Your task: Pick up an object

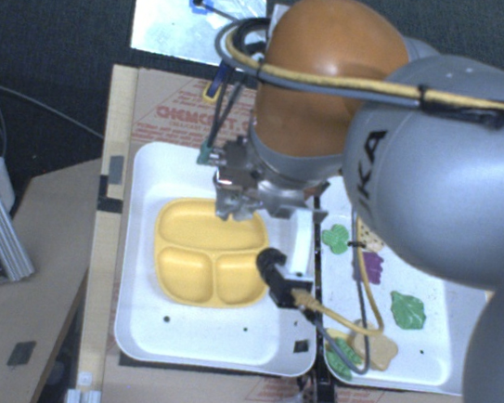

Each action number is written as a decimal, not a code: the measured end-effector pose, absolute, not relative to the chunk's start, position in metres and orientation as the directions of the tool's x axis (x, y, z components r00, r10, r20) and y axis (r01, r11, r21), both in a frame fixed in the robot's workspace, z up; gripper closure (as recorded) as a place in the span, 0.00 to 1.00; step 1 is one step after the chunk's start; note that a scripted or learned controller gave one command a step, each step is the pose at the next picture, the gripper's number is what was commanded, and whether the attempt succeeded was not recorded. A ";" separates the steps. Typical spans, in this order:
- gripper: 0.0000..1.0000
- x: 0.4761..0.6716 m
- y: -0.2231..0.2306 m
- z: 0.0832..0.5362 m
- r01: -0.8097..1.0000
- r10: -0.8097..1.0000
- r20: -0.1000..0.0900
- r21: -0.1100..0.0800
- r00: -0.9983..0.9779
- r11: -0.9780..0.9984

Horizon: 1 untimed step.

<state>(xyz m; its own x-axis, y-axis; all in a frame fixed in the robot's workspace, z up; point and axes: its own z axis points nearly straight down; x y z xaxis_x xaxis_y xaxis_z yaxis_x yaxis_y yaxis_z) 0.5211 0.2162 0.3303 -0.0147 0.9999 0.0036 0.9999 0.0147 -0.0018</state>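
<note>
A yellow divided plate (208, 262) lies in the left white bin (135, 324). My gripper (234, 206) hangs low over the plate's far edge, right above its large back compartment. The wrist and the orange band hide the bin's far right part. In the right bin (429, 368) lie a green leafy piece (407, 310), a purple grape bunch (372, 262), a small green piece (336, 238), a tan piece (382, 350) and a green and white piece (339, 356).
The grey arm covers the upper part of the right bin. A thin dark rod (364, 297) crosses the right bin's items. The wall between the two bins (317, 253) runs just right of the gripper. Cardboard (180, 115) lies under the bins.
</note>
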 end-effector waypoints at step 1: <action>1.00 0.568 0.228 0.438 1.000 1.000 0.005 0.015 -0.007 0.007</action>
